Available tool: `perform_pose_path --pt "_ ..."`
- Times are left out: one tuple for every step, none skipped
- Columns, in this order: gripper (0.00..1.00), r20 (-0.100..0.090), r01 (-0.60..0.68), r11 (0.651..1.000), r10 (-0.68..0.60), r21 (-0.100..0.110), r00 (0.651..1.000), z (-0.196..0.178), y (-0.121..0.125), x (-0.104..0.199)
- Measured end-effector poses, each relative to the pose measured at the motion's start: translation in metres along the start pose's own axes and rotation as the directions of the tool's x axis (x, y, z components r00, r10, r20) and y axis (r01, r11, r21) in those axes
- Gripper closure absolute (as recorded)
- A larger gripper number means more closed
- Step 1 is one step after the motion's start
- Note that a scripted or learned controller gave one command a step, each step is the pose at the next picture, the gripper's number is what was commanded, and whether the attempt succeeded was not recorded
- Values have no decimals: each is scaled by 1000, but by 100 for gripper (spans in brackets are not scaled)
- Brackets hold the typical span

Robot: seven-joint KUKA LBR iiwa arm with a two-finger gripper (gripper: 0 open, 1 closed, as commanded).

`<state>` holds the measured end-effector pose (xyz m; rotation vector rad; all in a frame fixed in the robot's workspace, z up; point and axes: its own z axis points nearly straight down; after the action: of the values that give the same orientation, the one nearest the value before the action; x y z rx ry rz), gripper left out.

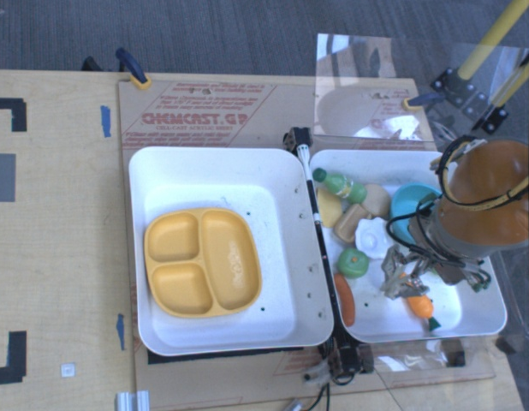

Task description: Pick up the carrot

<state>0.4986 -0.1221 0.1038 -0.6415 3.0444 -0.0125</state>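
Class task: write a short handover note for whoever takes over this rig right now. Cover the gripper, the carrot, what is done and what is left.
Gripper: low in the right white bin, above the small orange carrot with a green top; whether its jaws are open or closed is unclear.
Carrot: lying on the bin floor near the front right corner, not visibly held.
Done: the arm is positioned over the carrot.
Left: grasp it and lift it clear.

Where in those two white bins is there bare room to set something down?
The left bin has a bare white floor along its top edge and right wall, around the yellow divided plate. The right bin is crowded: bottle, teal cup, carrot, the arm. Only its lower middle, between carrot and red-orange piece, is bare.
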Motion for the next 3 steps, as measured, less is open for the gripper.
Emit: perform_pose_path --pt "100 -12 203 979 -203 -8 979 13 -66 9" --pt "100 -12 310 951 -310 -10 951 13 -85 44" --pt "100 -5 505 863 -505 -13 863 13 -87 42"
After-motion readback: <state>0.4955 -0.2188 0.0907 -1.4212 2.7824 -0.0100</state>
